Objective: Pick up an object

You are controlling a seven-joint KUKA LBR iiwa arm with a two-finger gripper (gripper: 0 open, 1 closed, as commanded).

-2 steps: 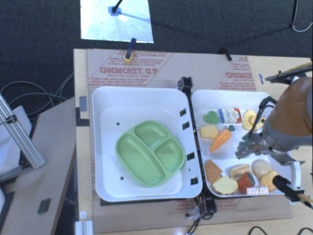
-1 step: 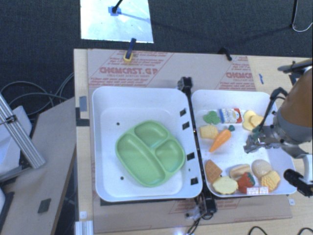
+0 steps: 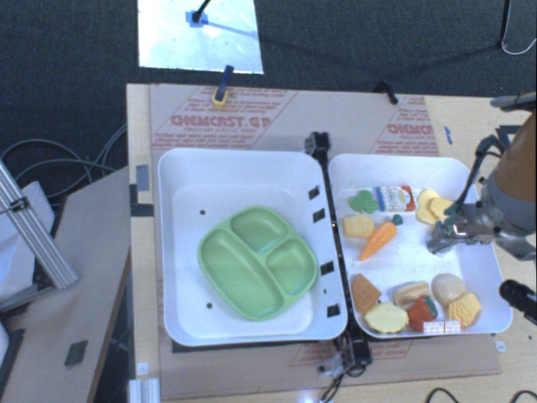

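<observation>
Gripper [image 3: 442, 240]: you see it low in rt bin [image 3: 482, 263], 3 o'clock side; fingers' state can't tell.
Carrot [image 3: 379, 238]: bin ctr, at gripper's 9 o'clock, apart.
Green tray [image 3: 257, 262]: left bin [image 3: 185, 191].

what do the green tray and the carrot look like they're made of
Tray: likely moulded plastic, one even pale green with smooth rounded compartment edges and a soft sheen. Carrot: probably toy plastic or rubber, a flat, uniform orange with a small green tip; too small to tell which.
</observation>
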